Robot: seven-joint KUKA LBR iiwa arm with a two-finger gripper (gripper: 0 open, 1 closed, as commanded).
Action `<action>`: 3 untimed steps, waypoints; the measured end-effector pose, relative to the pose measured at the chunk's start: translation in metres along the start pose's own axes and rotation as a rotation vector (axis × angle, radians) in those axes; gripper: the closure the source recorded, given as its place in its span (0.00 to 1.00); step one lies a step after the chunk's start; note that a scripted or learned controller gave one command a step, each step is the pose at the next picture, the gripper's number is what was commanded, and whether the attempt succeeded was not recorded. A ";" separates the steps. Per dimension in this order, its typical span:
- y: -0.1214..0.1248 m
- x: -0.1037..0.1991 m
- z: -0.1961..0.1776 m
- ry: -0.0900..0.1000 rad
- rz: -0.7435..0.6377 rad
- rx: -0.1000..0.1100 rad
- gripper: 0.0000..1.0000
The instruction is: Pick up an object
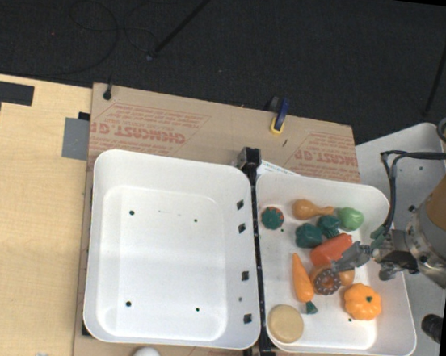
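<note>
The gripper (357, 256), whose opening I cannot tell, hangs over the toy vegetables near the right bin's (397, 339) middle; the red pepper (331, 249) looks light, smooth, best pinched across its narrow sides.

Gripper (348, 261) hangs low over the right bin (394, 338), at three o'clock, above toy food: carrot (302, 279), pumpkin (362, 302), red pepper (331, 249), green pieces

We see two smooth, shiny white plastic bins (114, 199) on brown printed cardboard (181, 127). The toy pumpkin (361, 302) looks glossy plastic. The bench top (13, 227) looks like pale wood.
</note>
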State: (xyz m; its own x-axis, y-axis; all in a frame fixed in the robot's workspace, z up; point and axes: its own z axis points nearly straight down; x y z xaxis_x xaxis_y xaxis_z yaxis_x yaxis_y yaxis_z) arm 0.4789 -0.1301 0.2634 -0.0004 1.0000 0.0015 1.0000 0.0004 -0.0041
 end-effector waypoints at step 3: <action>0.035 0.040 0.176 0.000 -0.003 -0.003 0.00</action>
State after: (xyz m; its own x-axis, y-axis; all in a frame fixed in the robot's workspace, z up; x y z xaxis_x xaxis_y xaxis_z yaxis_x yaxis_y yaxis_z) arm 0.5133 -0.0898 0.0873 -0.0037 1.0000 0.0018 1.0000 0.0037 -0.0012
